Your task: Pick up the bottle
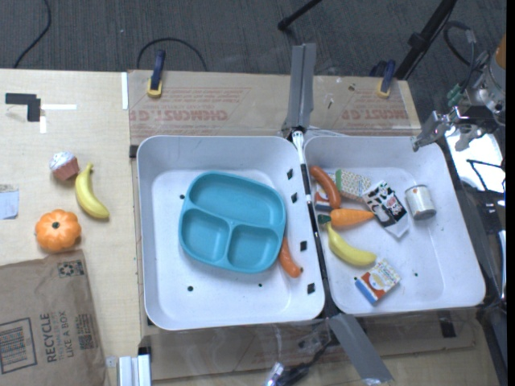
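Gripper (pixel 441 127) hovers over right bin's (pixel 459 276) corner

Glossy blue plastic tray (pixel 233 222), shiny metal can (pixel 420 202)

**Even overhead light, soft focus, glare at right**

Bright and evenly lit from above. Only faint, short shadows under the blue divided plate (pixel 233 222) and along the inner walls of the left bin (pixel 153 240). Mildly washed out on the white plastic of the right bin (pixel 451 272), with fine surface detail lost. Strong blown-out glare at the far right, beside the gripper (pixel 447 127), on a shiny patch past the bin's edge. Bright highlight on the metal can (pixel 419 202). Dim and low in contrast across the dark carpet at the top. Slightly soft and grainy overall; small print on the cardboard (pixel 217 103) barely legible. Slanted perspective, bin edges converging a little.
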`<move>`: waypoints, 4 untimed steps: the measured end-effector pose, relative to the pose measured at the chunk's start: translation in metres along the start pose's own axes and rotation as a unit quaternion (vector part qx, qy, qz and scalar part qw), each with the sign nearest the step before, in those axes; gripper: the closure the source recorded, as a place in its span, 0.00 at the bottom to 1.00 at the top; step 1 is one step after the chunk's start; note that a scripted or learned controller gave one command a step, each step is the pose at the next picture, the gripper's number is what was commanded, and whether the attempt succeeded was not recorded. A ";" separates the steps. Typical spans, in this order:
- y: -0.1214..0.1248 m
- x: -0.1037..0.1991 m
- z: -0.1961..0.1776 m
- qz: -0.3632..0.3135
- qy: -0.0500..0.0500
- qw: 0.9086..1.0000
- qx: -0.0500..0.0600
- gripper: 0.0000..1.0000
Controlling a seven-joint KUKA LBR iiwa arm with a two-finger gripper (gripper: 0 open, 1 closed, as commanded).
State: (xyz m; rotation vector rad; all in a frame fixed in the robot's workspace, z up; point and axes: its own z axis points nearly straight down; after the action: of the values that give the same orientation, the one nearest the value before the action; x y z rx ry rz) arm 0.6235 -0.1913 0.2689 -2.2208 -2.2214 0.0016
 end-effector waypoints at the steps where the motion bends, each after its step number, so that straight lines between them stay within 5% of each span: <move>1: -0.085 -0.031 0.054 -0.019 0.000 1.000 0.001 0.00; 2: -0.130 -0.025 0.168 0.025 0.004 1.000 0.000 0.00; 3: -0.101 0.039 0.179 0.238 0.000 0.971 0.001 0.00; 4: -0.127 0.151 0.078 0.287 0.000 0.958 0.001 0.00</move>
State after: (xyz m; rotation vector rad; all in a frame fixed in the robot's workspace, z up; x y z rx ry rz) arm 0.4964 -0.0403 0.1907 -2.7638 -1.4911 0.0054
